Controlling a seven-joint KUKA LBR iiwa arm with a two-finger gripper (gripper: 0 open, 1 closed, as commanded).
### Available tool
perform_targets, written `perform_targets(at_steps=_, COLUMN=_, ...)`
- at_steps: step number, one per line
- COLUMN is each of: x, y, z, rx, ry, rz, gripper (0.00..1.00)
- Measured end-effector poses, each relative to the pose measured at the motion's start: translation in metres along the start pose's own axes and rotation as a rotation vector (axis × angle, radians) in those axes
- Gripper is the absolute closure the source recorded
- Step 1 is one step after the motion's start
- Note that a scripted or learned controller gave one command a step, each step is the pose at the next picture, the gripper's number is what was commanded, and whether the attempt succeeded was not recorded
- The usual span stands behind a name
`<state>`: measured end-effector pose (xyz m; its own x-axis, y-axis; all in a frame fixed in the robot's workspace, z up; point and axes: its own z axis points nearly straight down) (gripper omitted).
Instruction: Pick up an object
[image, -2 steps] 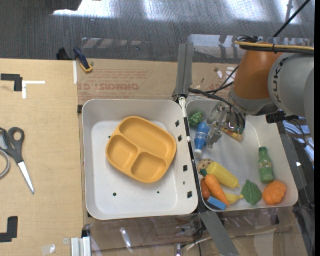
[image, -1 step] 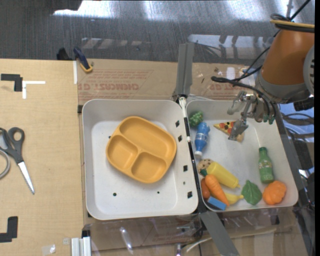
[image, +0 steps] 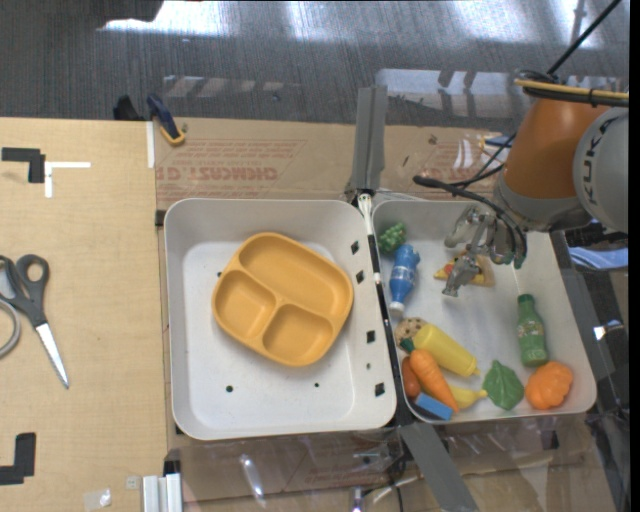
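Observation:
My gripper (image: 466, 262) hangs low over the back of the right bin (image: 560, 270), reaching in from the right. Just under and beside it lies a small yellow and orange toy (image: 478, 275), partly hidden by the gripper. To its left are a blue bottle (image: 402, 276) and a green toy (image: 391, 237). Nearer the front lie a green bottle (image: 530, 329), an orange pumpkin (image: 548, 385), a green leaf (image: 503, 385), a carrot (image: 432, 374) and a yellow toy (image: 447, 349). Nothing is visibly lifted off the bin floor.
The left bin (image: 190, 330) holds a yellow divided plate (image: 283, 297). A ridge (image: 372, 300) separates the two bins. Scissors (image: 38, 312) lie on the wooden bench at far left. A small blue block (image: 433, 406) sits at the right bin's front left corner.

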<state>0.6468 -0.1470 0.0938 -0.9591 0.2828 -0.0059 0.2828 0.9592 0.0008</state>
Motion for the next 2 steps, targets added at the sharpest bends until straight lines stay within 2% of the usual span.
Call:
perform_targets(at_steps=1, x=-0.002, y=0.001, z=-0.011, rx=0.000, ry=-0.007, rz=-0.003, gripper=1.00)
perform_targets(at_steps=2, x=0.107, y=0.003, z=0.001, rx=0.001, ry=0.005, rz=0.246, gripper=1.00)
